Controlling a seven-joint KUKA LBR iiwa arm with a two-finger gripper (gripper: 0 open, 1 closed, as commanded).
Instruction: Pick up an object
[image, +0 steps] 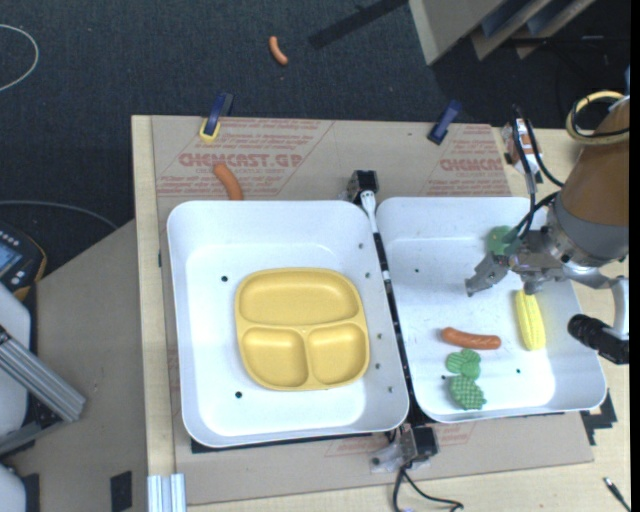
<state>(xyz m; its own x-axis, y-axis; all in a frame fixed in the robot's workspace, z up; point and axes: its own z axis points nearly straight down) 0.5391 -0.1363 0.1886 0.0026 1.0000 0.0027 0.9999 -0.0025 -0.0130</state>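
The right bin (430, 240) holds an orange sausage (471, 339), a yellow corn cob (529, 319), a green broccoli piece (465, 378) and a small green item (499, 240) near the far wall. My gripper (504, 282) hangs over the right bin, just in front of the small green item and behind the sausage and corn. It is open, its two fingers spread, with nothing between them. The arm's wrist partly covers the small green item's right side.
The left bin (190, 300) holds a yellow three-compartment plate (300, 327). Another orange sausage (228, 181) lies on the bench behind the left bin. Clamps (212, 117) sit at the bench's far edge, and a black bracket (362, 185) stands between the bins.
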